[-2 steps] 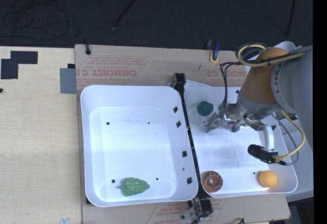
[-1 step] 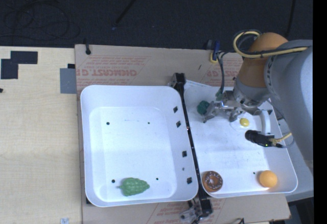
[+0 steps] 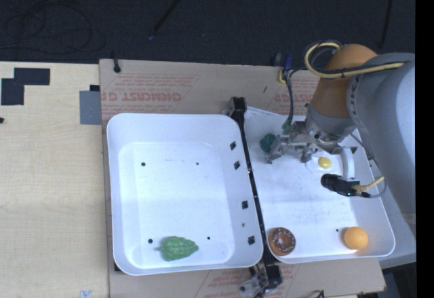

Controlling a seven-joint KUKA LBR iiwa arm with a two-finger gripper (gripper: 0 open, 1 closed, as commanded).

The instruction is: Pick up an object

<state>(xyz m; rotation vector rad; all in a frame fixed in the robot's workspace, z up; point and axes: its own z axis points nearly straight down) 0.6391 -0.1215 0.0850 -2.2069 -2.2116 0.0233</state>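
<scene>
reaching in from my right, the arm (image 3: 380, 106) lowers its gripper (image 3: 279, 147) into the far part of the right bin (image 3: 319, 252), beside a dark green object (image 3: 268, 142); i cannot tell whether the fingers are parted or closed, or gripping it. a small yellow piece (image 3: 325, 163) lies just beyond, an orange ball (image 3: 355, 238) and a chocolate doughnut (image 3: 281, 241) rest along the near wall. a green leafy lump (image 3: 178, 248) sits in the left bin (image 3: 129, 154).
</scene>
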